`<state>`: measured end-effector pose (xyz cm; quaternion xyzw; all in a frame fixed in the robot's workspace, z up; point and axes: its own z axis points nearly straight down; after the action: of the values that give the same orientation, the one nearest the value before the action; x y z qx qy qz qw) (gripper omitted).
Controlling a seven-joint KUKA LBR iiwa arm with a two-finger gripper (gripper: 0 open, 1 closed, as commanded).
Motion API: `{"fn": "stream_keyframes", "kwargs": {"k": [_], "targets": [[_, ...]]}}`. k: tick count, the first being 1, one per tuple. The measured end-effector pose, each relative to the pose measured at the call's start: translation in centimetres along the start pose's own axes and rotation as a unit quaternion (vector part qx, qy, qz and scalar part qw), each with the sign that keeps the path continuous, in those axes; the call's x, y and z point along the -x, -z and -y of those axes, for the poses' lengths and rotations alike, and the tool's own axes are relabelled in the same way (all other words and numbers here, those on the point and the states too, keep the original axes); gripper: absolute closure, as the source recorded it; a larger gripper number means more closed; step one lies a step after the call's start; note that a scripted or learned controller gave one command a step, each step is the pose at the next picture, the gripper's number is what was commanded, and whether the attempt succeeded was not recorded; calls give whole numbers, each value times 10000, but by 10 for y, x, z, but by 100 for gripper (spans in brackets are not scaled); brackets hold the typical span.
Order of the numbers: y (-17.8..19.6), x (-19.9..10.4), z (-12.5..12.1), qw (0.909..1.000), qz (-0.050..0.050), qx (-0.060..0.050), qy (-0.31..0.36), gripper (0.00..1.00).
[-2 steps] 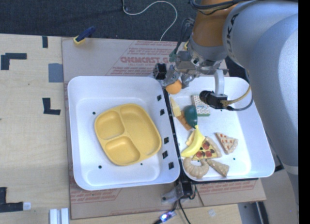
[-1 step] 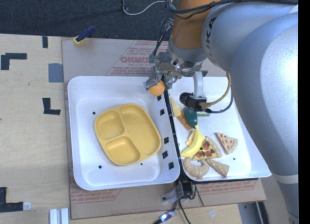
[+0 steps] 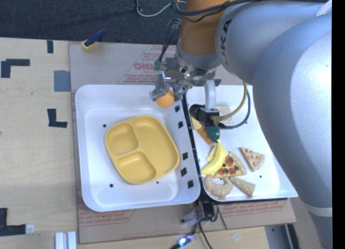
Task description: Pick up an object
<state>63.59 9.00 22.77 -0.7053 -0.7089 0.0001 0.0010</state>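
Observation:
My gripper [image 3: 164, 91] hangs over the back right corner of the left bin [image 3: 86, 135], close to the wall between the two bins. A small orange fruit [image 3: 165, 100] sits between its fingertips, and the gripper is shut on it, above the bin floor. A yellow divided plate [image 3: 141, 148] lies in the middle of the left bin, in front of and below the gripper. The right bin [image 3: 269, 180] holds a banana [image 3: 217, 159], a pizza slice [image 3: 252, 158] and a carrot with a green top [image 3: 207, 131].
More toy food lies at the front of the right bin: a round pizza piece [image 3: 229, 166], a pretzel ring [image 3: 218, 188] and a bread piece [image 3: 243, 187]. The arm's bulk covers the right bin's back and right side. A yellow and blue item [image 3: 92, 39] lies on the bench behind the bins.

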Motion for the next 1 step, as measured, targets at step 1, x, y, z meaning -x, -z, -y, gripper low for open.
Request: {"fn": "stream_keyframes", "kwargs": {"k": [1], "targets": [[6, -4, -10, 10000, 4, 2, -12, 100]]}}
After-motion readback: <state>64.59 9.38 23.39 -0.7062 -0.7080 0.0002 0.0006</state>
